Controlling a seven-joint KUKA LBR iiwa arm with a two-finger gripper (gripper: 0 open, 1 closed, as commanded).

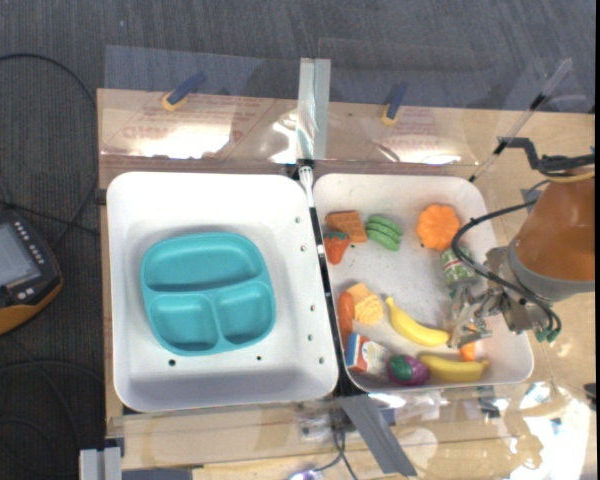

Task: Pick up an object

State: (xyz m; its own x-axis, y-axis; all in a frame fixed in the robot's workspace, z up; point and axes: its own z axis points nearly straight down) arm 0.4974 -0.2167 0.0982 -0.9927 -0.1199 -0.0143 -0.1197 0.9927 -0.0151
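White plastic makes up the two shallow bins sitting side by side on the bench. Inside the left bin (130, 368) lies a teal tray (208, 290) with three compartments, tilted a little. The right bin (500, 363) holds a scatter of toy food. From the right edge comes the arm (565, 233), its orange band showing above grey parts and looping black cables. Its gripper (470, 318) reaches down into the right side of the right bin, near the tip of a yellow banana (416, 327); I cannot tell whether its fingers are spread or pressed together, and nothing is clearly seen between them. A second banana (454, 368) lies along the bin's front wall, just below the gripper. An orange pumpkin (438, 226) sits near the back wall. Left of it are a green pea pod (384, 230) and a brown biscuit (345, 224). A purple and green piece (408, 370) rests beside the second banana. Off to the left, on the dark floor, lies a handheld controller (12, 268).
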